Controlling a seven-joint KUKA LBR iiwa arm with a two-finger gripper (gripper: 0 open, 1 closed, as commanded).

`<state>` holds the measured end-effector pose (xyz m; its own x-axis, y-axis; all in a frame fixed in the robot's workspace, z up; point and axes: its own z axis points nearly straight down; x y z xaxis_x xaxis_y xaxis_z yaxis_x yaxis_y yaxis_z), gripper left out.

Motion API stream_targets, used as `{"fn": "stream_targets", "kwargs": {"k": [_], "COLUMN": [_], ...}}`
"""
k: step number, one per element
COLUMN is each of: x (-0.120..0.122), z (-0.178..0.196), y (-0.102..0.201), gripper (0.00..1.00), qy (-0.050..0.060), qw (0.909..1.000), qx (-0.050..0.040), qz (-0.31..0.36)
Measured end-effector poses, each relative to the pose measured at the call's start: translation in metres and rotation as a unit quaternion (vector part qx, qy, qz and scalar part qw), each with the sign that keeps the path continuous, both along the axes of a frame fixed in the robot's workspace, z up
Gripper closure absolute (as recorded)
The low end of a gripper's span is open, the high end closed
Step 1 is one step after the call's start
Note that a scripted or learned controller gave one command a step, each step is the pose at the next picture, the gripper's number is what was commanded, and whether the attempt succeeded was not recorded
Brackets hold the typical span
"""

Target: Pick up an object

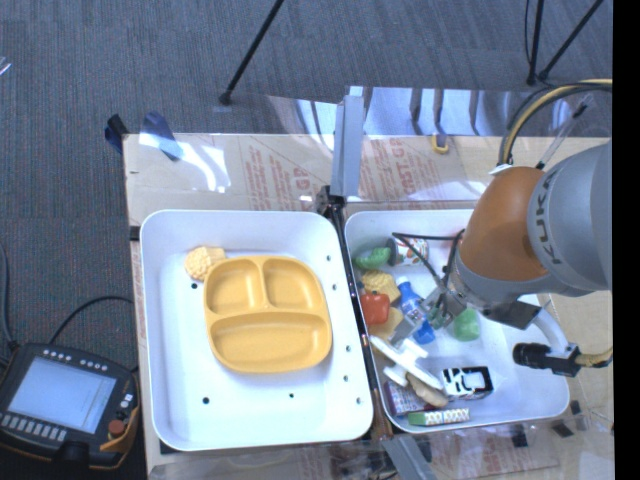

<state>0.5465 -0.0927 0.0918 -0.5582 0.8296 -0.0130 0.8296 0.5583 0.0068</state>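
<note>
- The grey arm [560, 218], with its orange band above the wrist, comes in from 3 o'clock and bends down over the right bin [520, 393].
- Its hand [432, 313] sits low near the middle of that bin's clutter; whether it is apart, together or clamped on something cannot be told, since the wrist covers it from this angle.
- The things to pick from lie in a loose pile on the 9 o'clock side of the right bin.
- A blue bottle [412, 308] with a white cap lies tilted just beside the hand, on its 9 o'clock side; whether they touch cannot be told.
- A red object [375, 309] sits at 9 o'clock of the bottle, close to the bin's wall.
- A green object [374, 258] lies toward 11 o'clock of the pile, and a second green piece [466, 324] sits just at 3 o'clock of the hand.
- White sticks [412, 365] lie crossed at 6 o'clock of the hand, and a black-and-white item [467, 379] rests near the bin's 6 o'clock wall.
- The left bin [170, 368] holds a yellow divided tray [267, 313] lying flat near its middle.
- A small pale yellow piece [203, 262] touches the tray's 10 o'clock corner.
- Both bins stand side by side on the bench [250, 173], their inner walls nearly touching.
- A handheld control pad [65, 393] lies on the floor at 8 o'clock, well apart from the bins.
</note>
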Motion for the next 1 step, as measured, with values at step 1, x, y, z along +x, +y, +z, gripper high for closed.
{"fn": "stream_targets", "kwargs": {"k": [1], "x": [-0.0003], "z": [0.0078], "y": [0.0015], "gripper": [1.0], "qy": [0.002], "qw": [1.0], "qx": [0.0009], "qz": [0.003]}}
